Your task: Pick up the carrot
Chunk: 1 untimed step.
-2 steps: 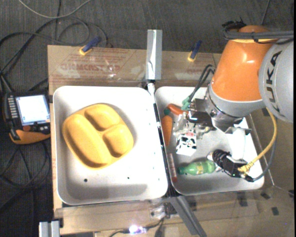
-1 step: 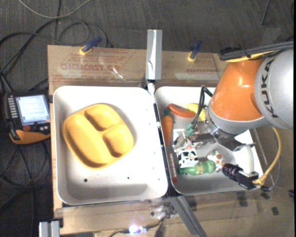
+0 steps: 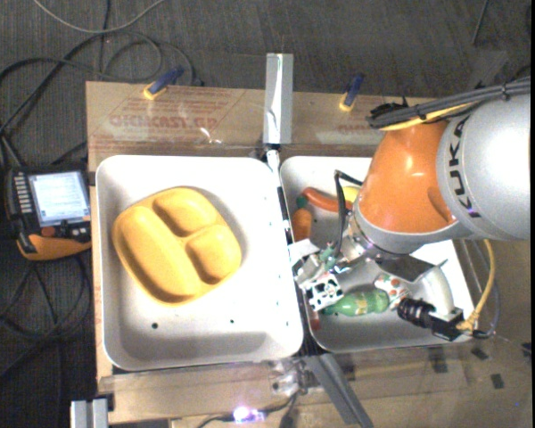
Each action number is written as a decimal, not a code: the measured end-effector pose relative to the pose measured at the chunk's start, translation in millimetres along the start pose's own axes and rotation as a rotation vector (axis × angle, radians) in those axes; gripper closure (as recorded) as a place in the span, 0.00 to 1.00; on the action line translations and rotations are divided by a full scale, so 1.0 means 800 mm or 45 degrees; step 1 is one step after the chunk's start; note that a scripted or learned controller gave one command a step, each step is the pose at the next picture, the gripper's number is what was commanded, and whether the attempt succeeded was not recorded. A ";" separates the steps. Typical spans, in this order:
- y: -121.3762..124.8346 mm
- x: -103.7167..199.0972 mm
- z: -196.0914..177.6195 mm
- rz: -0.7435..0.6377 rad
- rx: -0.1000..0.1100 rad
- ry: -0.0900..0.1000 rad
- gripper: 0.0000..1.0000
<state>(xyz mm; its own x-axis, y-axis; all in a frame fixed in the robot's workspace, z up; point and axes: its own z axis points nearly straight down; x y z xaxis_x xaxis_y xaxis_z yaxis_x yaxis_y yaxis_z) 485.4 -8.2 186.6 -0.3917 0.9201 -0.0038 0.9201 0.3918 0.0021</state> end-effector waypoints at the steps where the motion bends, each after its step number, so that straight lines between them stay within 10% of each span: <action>1: -0.006 -0.105 -0.211 0.118 0.008 0.001 1.00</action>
<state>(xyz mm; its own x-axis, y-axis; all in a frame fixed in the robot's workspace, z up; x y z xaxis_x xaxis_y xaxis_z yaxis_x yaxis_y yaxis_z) 513.8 -86.9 355.9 -0.3048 0.9524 -0.0031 0.9524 0.3048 -0.0035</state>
